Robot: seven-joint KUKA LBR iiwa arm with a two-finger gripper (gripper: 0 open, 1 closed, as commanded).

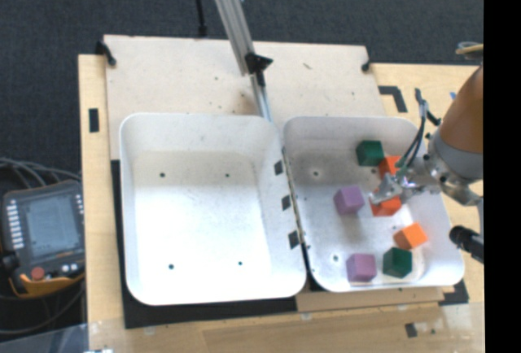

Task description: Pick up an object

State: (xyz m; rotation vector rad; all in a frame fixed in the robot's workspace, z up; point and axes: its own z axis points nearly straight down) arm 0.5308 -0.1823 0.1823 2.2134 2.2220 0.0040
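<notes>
Jaws of the gripper [389, 195] sit low in the right bin [326, 136], but I cannot tell whether they are apart or together. Directly at them lies a red-orange block [387, 207], touching or just under the tips; a purple cube [348, 200] sits just beside, away from the arm.

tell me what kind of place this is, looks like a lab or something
Probably a robotics lab or test cell, not a home or shop. A robot arm reaches over two white bins holding small coloured blocks, a teach pendant lies beside the bench, and the floor is dark carpet.
</notes>
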